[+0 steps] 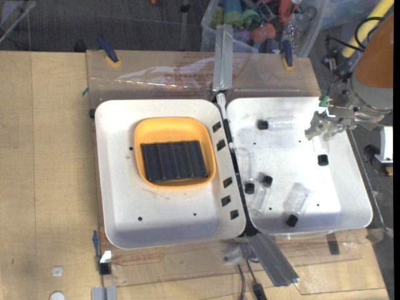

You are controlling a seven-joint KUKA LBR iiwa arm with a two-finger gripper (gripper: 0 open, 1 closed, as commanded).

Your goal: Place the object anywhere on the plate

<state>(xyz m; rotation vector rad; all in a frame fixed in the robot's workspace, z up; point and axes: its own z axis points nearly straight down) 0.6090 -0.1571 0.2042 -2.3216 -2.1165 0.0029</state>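
Right bin (pixel 350 211): vials (pixel 297 199) lie below-left of hand (pixel 320 130).

- Two white bins (pixel 119 230) (pixel 350 214) are seen side by side.
- One orange plate (pixel 142 133) is counted.
- One black ridged object (pixel 174 160) is counted on it.
- Roughly five clear, black-capped vials (pixel 275 124) are counted.

Glossy orange plastic plate (pixel 145 132); smooth white bins (pixel 119 220); clear plastic vials (pixel 295 197).

arm (pixel 375 61): cut off at right edge | clear vials (pixel 297 197): faint on white, contents unreadable | jaws: too small to tell
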